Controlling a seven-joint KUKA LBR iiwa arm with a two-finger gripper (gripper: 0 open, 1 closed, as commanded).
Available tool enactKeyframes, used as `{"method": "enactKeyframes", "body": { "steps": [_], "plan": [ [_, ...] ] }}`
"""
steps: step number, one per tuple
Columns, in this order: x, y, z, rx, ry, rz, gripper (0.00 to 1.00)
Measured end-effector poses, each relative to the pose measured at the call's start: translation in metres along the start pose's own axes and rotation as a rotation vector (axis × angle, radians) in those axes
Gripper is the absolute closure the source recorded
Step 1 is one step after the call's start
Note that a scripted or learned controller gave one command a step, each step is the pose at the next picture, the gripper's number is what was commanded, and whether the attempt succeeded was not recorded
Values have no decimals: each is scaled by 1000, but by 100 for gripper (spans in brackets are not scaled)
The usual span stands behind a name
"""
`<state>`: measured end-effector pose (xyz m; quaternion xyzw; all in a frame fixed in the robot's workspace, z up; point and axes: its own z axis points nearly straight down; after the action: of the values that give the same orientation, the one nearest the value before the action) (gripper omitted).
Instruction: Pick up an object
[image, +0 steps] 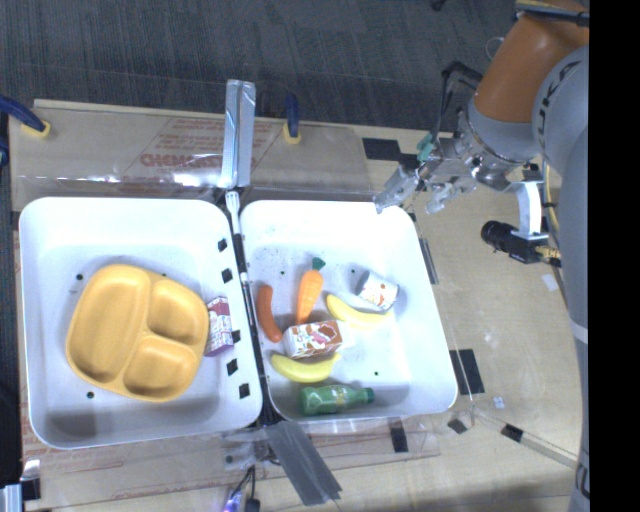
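My gripper (408, 196) hangs over the far right corner of the right bin (425, 330), its two fingers spread apart with nothing between them. Below it in that bin lie a carrot (310, 291), an orange sausage (267, 313), two bananas (352, 310) (303, 368), a small carton (312, 340), a white pouch (377, 292) and a green bottle (335, 399). The gripper is above and to the right of all of them, touching none.
The left bin (40, 300) holds a yellow divided tray (137, 330) and a small purple packet (219, 326) by its right wall. A metal bar (238, 135) stands at the far end of the wall between the bins. Blue clamps (291, 128) sit at the bench's back edge.
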<state>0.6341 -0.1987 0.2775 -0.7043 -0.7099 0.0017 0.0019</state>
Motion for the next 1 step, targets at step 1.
{"method": "enactKeyframes", "body": {
  "steps": [1],
  "plan": [
    [40,-33,114,0,1,-185,0]
  ]
}}
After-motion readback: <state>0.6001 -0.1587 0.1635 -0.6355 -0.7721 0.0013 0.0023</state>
